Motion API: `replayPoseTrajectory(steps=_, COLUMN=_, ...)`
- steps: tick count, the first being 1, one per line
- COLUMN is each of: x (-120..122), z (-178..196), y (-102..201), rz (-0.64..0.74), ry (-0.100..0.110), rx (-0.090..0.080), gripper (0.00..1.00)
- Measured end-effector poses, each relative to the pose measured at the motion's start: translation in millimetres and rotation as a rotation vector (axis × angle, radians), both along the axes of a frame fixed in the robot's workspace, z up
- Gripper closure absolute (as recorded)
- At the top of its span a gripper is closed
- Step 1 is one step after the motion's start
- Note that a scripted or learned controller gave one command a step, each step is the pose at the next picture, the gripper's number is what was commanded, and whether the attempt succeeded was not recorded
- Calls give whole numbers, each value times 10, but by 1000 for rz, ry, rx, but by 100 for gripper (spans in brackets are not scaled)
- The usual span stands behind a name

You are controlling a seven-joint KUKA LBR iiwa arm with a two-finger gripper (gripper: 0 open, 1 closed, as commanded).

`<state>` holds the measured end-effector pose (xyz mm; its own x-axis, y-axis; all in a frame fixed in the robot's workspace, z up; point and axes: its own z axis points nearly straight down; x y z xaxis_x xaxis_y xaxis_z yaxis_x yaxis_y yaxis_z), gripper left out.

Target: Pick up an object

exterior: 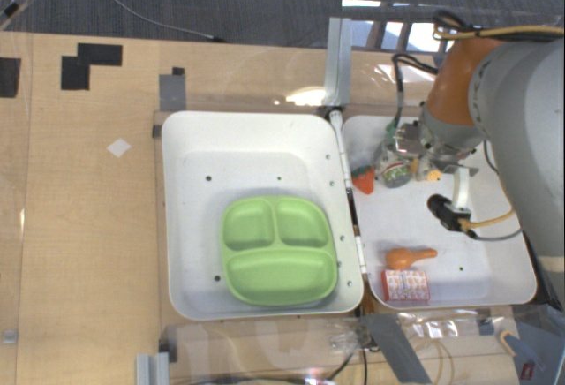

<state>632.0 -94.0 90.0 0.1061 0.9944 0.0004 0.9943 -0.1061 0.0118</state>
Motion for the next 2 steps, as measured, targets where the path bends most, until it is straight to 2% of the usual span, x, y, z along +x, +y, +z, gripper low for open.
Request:
replayPoseTrajectory(steps=1, x=25, z=133, y=27, rz=12, ry=-6, rx=1, gripper=100)
replayPoseTrajectory(steps=2, x=-126, z=957, y=779, rz=25, ry=8, rx=1, gripper=100)
